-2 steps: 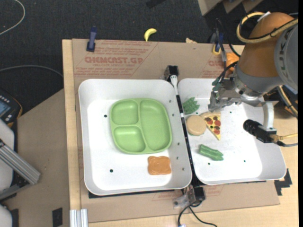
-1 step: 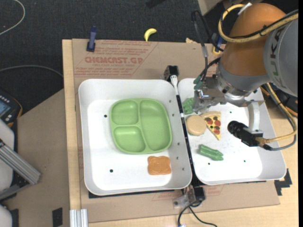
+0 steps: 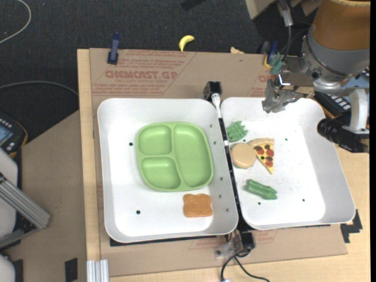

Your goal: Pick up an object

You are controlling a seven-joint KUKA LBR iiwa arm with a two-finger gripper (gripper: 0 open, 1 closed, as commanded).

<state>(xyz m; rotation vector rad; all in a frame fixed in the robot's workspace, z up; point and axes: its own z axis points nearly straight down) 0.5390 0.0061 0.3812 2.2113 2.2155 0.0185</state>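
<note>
My gripper [image 3: 275,103] hangs over the far edge of the right bin [image 3: 317,187], with nothing seen between its fingers. Below it in that bin lie a green leafy piece [image 3: 236,131], a tan round cookie [image 3: 241,155], a pizza slice [image 3: 265,153] and a green bean pod [image 3: 261,190]. The cookie touches the pizza slice. All of these lie nearer the camera and to the left of the gripper.
The left bin [image 3: 117,157] holds a green divided plate [image 3: 174,155] and an orange toast-shaped piece [image 3: 197,205]. A yellow banana-shaped item [image 3: 186,41] and a blue clamp [image 3: 113,49] sit beyond the cardboard's far edge.
</note>
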